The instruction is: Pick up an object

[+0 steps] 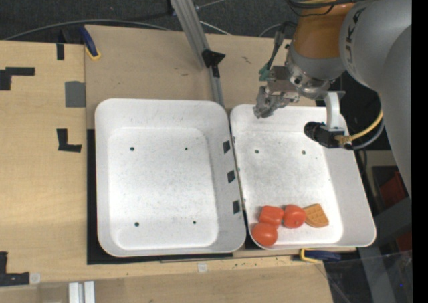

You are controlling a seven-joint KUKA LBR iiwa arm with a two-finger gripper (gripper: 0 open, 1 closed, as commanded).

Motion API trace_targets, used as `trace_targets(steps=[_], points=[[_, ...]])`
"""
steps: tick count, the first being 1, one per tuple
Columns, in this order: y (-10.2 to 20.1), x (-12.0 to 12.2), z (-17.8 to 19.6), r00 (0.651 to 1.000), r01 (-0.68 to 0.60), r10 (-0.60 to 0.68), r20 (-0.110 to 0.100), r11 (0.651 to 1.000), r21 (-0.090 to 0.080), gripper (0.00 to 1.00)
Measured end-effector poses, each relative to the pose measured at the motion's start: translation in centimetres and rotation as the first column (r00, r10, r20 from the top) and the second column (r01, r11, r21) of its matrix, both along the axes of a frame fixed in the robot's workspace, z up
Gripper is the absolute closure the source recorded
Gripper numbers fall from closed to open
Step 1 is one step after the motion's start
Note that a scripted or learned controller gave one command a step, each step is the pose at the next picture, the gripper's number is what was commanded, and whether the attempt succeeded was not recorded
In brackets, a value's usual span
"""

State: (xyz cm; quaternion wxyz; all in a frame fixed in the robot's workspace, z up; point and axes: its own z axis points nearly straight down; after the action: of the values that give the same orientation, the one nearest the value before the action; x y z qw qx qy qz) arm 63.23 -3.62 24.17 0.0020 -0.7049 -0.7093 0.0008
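The gripper (266, 109) is seen at the upper centre-right of the frame, hanging over the far rim of the right bin (348, 188). Whether it is released or clenched cannot be told from this angle; nothing is seen held beneath it.

The candidates are gathered at the lower right of the frame, in the near end of the right bin: three red-orange lumps (275, 221) touching one another (possibly toy tomatoes or peppers), and an orange wedge-shaped piece (316, 216) just beside them, toward the right. All lie well apart from the gripper. The left bin (107, 161) is noted alongside.

The step in hand is judged to be the approach. A long travel toward the lower edge of the frame is needed. The wedge, or an outer lump, is judged the cleaner target, since the cluster is packed and close to the near wall. A descent centred on one piece is advised, so neighbours are not nudged.
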Motion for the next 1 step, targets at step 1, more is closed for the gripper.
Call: trace_targets(steps=[1], points=[[4.70, -1.66, 0.01, 1.000, 0.000, 0.000, 0.001, 1.000, 0.000, 1.00]])
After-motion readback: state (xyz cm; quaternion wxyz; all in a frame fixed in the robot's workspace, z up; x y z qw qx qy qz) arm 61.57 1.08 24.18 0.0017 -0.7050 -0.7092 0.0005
